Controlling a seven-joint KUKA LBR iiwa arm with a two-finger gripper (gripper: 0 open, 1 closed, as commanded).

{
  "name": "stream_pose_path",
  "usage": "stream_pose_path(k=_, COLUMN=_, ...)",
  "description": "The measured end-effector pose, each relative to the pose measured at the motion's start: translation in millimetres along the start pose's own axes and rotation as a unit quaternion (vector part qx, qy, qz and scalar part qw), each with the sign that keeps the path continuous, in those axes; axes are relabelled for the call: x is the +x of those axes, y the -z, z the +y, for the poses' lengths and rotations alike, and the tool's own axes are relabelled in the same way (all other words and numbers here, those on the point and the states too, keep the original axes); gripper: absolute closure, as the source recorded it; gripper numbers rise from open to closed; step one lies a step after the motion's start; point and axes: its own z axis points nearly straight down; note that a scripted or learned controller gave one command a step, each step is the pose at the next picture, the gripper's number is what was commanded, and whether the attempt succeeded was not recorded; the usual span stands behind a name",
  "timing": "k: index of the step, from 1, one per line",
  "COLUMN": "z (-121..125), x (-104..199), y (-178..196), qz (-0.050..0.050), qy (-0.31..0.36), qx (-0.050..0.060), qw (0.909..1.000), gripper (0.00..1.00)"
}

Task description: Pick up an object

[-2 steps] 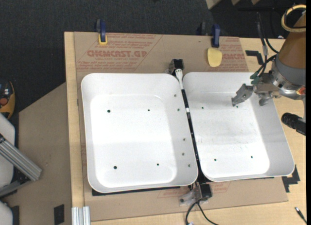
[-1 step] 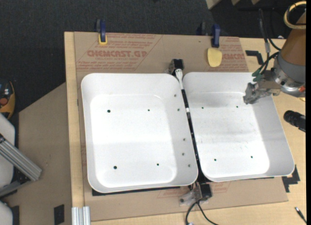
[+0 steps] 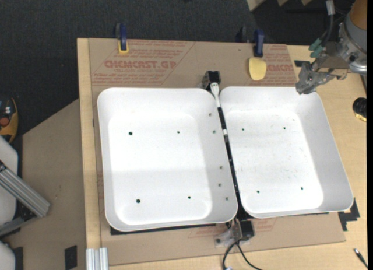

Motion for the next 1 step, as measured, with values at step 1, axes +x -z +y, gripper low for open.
stream_pose_path(k=1, z=-20.0, x=-5.8, y=-0.5, qz=0.001, qy=-0.004, qx=0.01, qw=0.9999, gripper=1.0)
